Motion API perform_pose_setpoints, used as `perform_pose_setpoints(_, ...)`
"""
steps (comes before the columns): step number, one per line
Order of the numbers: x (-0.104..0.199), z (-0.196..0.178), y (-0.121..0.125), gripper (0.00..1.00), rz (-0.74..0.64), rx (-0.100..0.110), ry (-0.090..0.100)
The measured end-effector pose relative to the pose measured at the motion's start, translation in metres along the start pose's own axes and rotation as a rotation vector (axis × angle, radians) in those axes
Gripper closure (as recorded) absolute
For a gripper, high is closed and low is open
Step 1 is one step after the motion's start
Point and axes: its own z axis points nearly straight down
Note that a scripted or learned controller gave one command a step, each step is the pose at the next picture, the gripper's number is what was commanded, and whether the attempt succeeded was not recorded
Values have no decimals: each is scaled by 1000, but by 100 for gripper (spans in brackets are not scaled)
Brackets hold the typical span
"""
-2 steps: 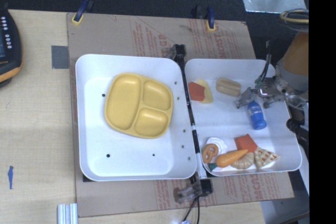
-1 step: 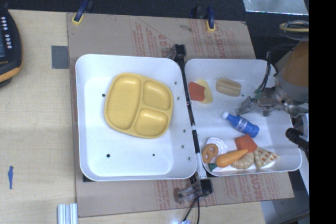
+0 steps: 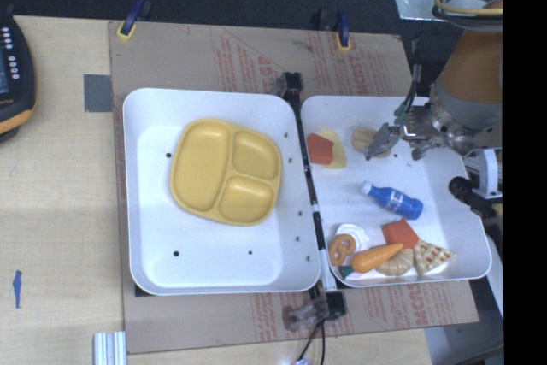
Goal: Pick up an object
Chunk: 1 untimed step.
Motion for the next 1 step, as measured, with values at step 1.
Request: perform_pose_setpoints(1, -12, 92, -45, 0, 8, 21, 0)
